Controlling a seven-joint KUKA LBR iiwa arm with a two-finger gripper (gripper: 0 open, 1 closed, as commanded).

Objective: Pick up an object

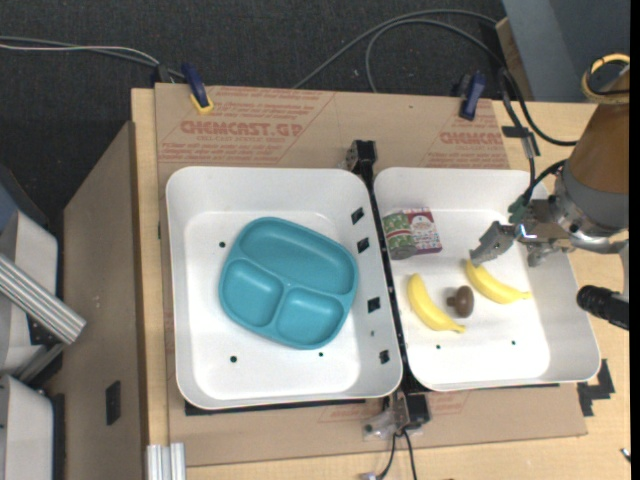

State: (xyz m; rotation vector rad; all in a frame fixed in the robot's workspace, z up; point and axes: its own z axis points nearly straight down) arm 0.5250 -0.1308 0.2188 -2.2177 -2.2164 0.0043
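Item: right bin (560, 363), your landmark. Contents: two bananas, a brown nut-like object (460, 301) between them, a snack packet (411, 233) at the far-left corner. Claw (490, 249): spread, pinching nothing, above the right banana (495, 286). Nothing lifted; you have the whole pick left. That banana's long axis runs diagonally, far-left to near-right. Left banana (432, 305) likewise.
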